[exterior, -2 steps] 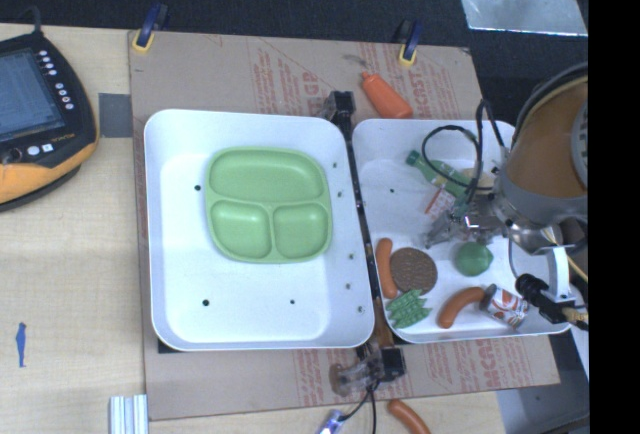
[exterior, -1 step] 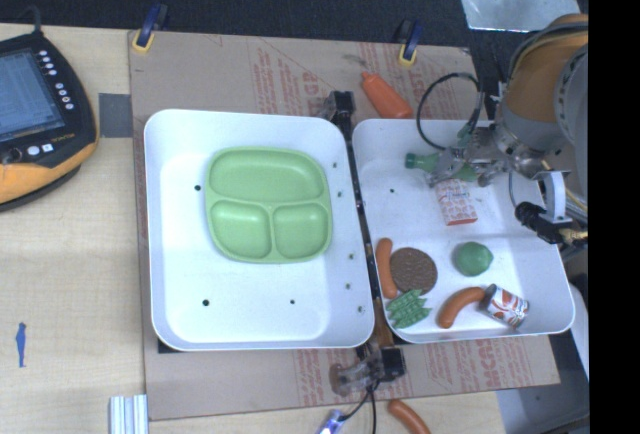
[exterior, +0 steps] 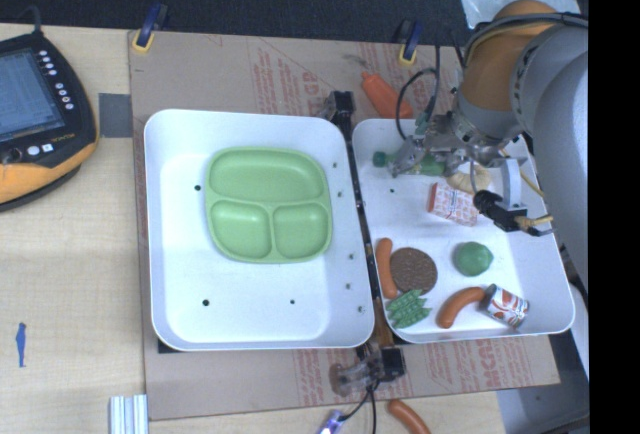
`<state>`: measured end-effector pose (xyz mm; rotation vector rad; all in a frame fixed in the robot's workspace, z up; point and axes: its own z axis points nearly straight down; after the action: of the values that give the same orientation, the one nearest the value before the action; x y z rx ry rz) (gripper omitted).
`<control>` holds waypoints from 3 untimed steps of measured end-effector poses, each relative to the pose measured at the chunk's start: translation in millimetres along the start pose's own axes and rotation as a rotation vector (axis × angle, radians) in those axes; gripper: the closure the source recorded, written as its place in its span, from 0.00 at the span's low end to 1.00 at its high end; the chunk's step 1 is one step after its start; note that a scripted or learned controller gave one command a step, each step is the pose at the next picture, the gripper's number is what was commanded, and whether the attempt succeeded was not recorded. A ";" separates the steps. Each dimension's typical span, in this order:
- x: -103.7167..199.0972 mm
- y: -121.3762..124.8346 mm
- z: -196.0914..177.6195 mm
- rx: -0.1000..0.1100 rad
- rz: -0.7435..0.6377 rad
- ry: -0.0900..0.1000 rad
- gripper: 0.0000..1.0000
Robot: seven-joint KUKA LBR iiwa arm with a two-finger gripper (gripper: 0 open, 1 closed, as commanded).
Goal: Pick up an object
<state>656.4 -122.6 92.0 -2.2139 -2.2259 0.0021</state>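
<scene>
My gripper is down at the back of the right bin, with the grey arm and its orange band behind it to the right. A small green piece lies just left of it. A red and white carton lies just in front of it. Nearer the front sit a green ball, a brown patty, an orange sausage, a green leafy piece, another sausage and a small can. I see nothing held.
The left bin holds a green divided plate. An orange carrot lies on the cardboard behind the bins, and a sausage lies in front. A teach pendant sits at the far left.
</scene>
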 end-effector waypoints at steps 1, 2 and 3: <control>-67.8 -49.6 -51.5 0.000 0.004 0.000 0.00; -25.0 -123.3 1.5 0.004 0.001 0.000 0.00; -47.0 -25.3 -0.2 -0.001 0.002 -0.001 0.00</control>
<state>631.4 -169.7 92.3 -2.2168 -2.2245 0.0019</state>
